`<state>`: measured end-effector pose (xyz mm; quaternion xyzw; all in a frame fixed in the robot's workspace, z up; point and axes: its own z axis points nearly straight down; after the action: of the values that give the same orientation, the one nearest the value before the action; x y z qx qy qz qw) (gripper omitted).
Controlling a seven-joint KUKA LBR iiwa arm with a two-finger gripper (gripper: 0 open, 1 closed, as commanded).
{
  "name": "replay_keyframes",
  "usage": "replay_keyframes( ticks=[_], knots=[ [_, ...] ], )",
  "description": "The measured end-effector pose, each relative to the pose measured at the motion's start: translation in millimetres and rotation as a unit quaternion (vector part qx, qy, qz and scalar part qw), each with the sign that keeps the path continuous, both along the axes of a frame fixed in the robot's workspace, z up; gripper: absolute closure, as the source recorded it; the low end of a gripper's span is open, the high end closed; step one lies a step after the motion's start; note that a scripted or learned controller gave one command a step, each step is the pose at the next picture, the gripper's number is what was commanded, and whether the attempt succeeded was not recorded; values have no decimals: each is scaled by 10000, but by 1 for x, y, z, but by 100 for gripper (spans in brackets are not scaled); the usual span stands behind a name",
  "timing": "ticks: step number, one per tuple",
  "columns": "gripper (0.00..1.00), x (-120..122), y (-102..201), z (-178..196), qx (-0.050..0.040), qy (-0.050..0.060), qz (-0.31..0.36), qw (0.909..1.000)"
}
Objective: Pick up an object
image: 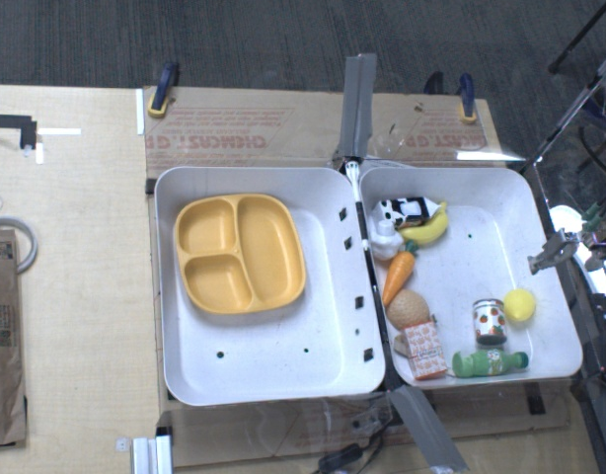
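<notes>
Currently poised at the right rim of the right bin (540, 215): gripper (552, 253), opening impossible to tell, nothing visibly held. Nearest pick, a yellow ball (519, 304), near that rim, just beside a small can (490, 321) and green bottle (491, 362). Likely to roll off if nudged; easy to clip the can instead.

Robot lab: clamped cardboard (313, 126), two white bins (175, 294), toy food.
</notes>
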<state>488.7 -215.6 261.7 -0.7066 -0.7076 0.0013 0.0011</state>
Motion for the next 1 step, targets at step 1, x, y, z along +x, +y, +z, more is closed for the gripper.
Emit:
replay_keyframes(
  ticks=[1],
  knots=[
    [0,-12,56,-162,7,1,653,9979]
  ],
)
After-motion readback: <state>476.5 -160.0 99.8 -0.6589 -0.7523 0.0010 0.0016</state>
